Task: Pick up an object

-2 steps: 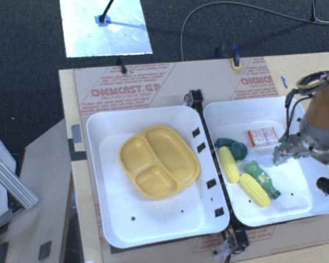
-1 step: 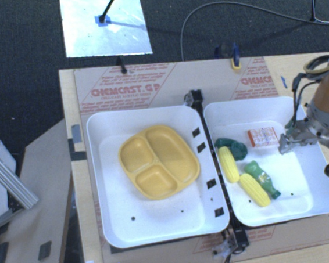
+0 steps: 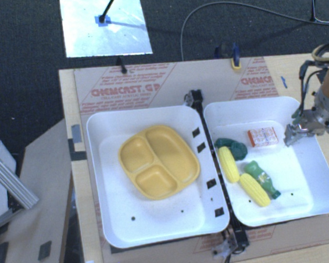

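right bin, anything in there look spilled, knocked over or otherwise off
Nothing stands out. In the right bin two corn cobs, a green bottle, a dark green item and a small box lie loosely clustered, unspilled. The hand sits at the bin's right edge.

In the right bin [image 3: 312,200], corn cobs [image 3: 228,163], a green toy [image 3: 262,179] and a small box [image 3: 263,137] crowd the left half; bare floor lies rightward.

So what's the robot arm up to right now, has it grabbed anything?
Gripper over right bin's far edge, nothing seen in it. Box nearest; corn cobs and green toys untouched. Nothing in the way.
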Controlling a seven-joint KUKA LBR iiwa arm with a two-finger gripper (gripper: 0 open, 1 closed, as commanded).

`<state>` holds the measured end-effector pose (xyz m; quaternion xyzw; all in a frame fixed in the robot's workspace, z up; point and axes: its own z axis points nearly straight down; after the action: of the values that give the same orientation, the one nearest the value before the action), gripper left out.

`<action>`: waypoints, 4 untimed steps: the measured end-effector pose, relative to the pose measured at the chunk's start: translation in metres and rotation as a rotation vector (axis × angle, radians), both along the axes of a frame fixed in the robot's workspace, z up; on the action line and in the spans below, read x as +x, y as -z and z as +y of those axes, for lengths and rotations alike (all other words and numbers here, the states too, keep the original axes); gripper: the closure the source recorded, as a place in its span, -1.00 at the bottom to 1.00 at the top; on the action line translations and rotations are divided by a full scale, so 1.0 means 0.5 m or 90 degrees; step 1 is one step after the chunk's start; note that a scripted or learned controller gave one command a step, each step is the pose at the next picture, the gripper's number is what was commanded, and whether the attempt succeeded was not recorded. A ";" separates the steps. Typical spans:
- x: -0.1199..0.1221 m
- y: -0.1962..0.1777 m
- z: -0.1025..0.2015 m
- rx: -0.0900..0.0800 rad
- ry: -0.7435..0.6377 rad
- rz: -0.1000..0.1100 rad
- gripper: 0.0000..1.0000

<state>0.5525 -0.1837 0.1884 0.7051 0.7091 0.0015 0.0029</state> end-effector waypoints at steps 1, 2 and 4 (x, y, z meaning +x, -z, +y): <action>0.004 -0.129 -0.008 -0.001 0.000 -0.002 1.00; 0.012 -0.108 0.104 0.002 -0.003 0.003 1.00; -0.015 -0.091 0.330 0.003 -0.004 0.003 1.00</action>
<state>0.5448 -0.0187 0.2340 0.7030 0.7112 0.0015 -0.0005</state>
